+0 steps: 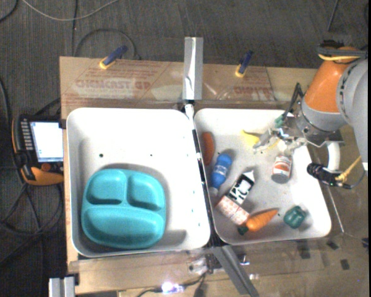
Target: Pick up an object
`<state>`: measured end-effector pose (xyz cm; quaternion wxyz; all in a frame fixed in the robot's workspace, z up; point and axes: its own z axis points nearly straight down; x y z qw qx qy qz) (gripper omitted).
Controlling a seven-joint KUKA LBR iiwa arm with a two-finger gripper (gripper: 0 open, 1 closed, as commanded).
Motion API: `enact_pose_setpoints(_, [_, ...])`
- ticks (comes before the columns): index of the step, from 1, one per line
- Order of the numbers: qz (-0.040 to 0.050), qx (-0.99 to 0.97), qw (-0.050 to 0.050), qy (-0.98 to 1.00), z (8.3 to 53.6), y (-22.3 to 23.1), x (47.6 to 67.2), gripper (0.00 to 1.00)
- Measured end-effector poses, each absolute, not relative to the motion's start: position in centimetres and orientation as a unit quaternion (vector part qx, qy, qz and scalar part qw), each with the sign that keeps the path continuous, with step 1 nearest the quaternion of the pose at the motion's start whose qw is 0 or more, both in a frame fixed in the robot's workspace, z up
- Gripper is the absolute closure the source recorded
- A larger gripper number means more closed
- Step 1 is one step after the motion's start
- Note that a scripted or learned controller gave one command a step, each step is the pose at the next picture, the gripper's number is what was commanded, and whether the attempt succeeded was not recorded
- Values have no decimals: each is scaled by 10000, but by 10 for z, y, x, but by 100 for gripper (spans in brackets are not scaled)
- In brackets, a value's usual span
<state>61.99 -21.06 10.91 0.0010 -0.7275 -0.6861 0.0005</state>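
Hand: the hand [283, 133] hangs over the far right part of the right bin [321, 228]; whether it is released or clenched I cannot tell, and nothing can be seen gripped in it.
Nearest things: a yellow piece [255, 135] lies just beside the hand on its bin-centre side; a small can [282, 167] with a red band lies just below it, toward the camera.
Further things: a blue bottle [220, 169], a black-and-white carton [240, 189] and an orange-red tube [207, 147] lie toward the divider; a carrot [260, 220] and a green block [295, 216] lie near the bin's front wall, well apart from the hand.
Left bin: a teal tray [123, 208] with compartments, far from the hand.
Step in hand: judged to be lining up over a target, most likely the can or the yellow piece, since either would count as the object.
Doing it well: centre over one thing alone, close across its narrow side, and keep clear of the bin wall close by the hand.
Shapes and surfaces: the can looks round and smooth, so it may roll or slip; the carrot tapers; the carton is flat-sided and probably easier to hold; the bin floor is smooth white plastic.
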Motion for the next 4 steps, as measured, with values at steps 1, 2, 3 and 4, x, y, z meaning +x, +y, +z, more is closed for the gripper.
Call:
enact_pose_setpoints(1, [-39, -7114, 10, -7028, 91, -210, 653, 0])
enact_pose_setpoints(2, [-20, -7109, -37, -7033, 99, -213, 654, 100])
enact_pose_setpoints(3, [-25, -7102, -27, -7040, 99, -210, 654, 0])
enact_pose_setpoints(4, [-84, -7072, -44, -7069, 92, -212, 627, 0])
